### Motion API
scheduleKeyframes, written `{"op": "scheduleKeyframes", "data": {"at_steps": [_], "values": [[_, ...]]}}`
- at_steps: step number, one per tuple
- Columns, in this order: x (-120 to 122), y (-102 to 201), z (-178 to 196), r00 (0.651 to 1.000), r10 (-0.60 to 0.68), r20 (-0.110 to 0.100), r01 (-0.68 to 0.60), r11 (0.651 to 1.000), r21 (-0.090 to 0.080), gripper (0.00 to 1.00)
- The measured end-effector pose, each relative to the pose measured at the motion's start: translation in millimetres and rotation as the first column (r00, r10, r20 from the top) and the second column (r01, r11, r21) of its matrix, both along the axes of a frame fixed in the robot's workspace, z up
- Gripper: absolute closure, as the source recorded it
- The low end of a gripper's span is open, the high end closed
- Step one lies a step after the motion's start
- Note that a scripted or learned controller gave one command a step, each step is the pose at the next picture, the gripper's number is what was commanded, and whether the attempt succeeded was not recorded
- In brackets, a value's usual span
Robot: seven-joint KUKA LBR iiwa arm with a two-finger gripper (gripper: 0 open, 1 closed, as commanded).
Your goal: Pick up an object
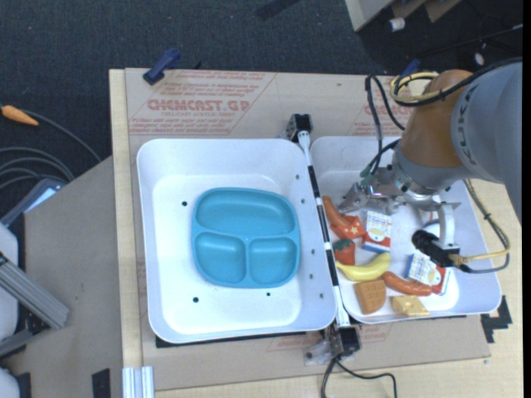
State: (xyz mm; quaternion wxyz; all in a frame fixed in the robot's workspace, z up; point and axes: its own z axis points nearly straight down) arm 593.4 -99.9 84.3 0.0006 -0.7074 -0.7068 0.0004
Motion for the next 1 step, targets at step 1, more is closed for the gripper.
{"op": "scheduleKeyframes", "data": {"at_steps": [1], "values": [[0.5, 0.4, 10.1, 1.000, -0.001, 0.002, 0.001, 1.000, 0.000, 1.00]]}}
